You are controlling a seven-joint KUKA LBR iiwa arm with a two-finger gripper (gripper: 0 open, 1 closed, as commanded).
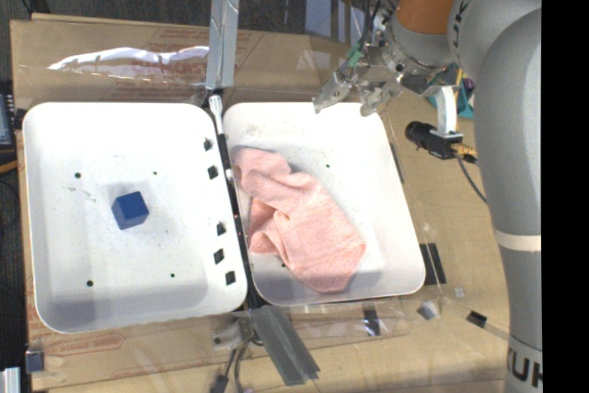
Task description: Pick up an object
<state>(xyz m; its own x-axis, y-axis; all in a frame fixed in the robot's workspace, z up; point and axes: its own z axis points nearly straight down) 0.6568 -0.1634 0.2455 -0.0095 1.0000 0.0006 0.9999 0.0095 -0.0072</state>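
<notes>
Above the right bin's (391, 198) far rim the claw (352, 95) hangs spread and empty, poised to descend on the crumpled pink cloth (299, 221)

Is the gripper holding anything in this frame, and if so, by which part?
Nothing is held: the gripper is open above the right bin's far rim.

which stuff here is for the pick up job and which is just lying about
For the job:
- blue cube in the left bin
- pink cloth in the right bin
- gripper, open, over the right bin's far edge

Lying about:
- cardboard sheet under the bins
- clear plastic wrap behind the left bin
</notes>
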